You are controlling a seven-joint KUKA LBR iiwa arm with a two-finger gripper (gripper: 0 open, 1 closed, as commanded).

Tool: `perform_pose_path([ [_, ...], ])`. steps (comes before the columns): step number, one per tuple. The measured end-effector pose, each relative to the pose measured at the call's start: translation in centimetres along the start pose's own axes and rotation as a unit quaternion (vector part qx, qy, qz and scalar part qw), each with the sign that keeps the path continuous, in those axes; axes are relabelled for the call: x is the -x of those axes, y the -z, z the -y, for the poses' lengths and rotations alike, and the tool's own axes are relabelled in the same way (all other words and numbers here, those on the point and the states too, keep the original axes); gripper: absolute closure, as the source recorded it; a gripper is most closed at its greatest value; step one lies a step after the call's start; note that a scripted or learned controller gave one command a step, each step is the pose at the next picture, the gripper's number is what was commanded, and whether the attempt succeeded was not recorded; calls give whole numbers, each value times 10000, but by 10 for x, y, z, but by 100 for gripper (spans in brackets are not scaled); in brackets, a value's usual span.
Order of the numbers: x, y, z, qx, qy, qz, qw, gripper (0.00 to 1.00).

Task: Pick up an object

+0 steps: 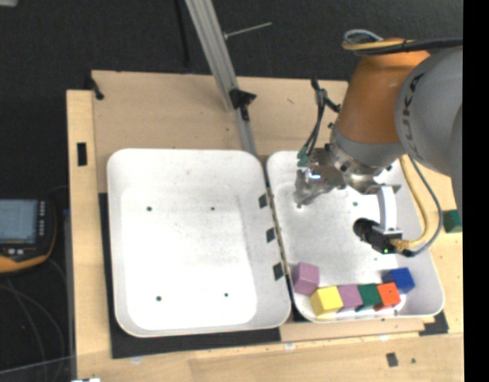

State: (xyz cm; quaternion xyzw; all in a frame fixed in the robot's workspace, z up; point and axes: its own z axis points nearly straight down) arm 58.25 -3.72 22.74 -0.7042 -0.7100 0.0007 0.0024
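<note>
blocks: 6 along right bin near edge | gripper: above bin's far-left part, well apart from blocks, grip state unreadable

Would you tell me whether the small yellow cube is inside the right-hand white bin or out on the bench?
Inside. The small yellow cube sits on the right-hand white bin floor, near its front rim.

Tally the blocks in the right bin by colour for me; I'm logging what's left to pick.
Purple blocks: 2
Yellow block: 1
Green block: 1
Orange block: 1
Blue block: 1
Total: 6, all along the near edge of the right bin.
</note>
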Motion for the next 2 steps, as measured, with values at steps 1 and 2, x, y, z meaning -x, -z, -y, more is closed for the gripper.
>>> perform_pose_path([
  [1,-53,95,19,70,2,2,10000,100],
  [2,-94,72,52,14,-9,9,10000,100],
])
